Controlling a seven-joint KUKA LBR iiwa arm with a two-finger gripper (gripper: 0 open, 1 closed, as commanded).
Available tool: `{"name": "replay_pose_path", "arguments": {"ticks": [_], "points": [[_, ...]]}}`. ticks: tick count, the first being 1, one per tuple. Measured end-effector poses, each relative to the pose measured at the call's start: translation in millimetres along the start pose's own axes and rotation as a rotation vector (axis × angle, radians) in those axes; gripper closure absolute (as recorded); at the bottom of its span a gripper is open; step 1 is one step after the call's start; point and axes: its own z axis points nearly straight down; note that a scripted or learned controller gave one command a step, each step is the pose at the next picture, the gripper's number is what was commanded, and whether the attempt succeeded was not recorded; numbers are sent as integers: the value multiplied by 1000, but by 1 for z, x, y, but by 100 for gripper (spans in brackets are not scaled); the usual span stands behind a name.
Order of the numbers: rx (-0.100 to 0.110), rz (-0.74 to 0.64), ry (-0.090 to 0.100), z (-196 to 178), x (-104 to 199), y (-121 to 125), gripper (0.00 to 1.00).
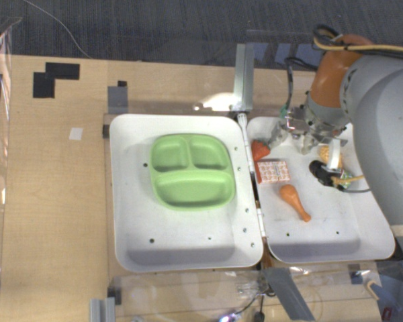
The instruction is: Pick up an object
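Observation:
The right bin (336,237) holds a small red object (260,150) near its left wall. Just below it lies a flat red-and-white patterned packet (273,172). An orange drumstick-shaped toy (294,200) sits toward the bin's middle. My gripper (306,138) hangs low over the far part of this bin, to the right of the red object. A pale yellow item (334,154) shows just right of the gripper, partly hidden by the arm. Nothing visible sits between the gripper and the bin floor.
The left bin (131,233) carries a green divided plate (191,170) at its centre. A raised divider (250,180) separates the two bins. The grey arm (383,126) covers the right bin's far right corner.

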Motion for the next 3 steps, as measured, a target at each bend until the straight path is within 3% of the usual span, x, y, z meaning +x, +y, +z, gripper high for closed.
{"name": "replay_pose_path", "arguments": {"ticks": [1,2,3], "points": [[-5,183,7,-3,-48,-77,0],[21,488,-1,-2,-35,-30,0],[33,1015,-14,0,-12,-21,0]]}}
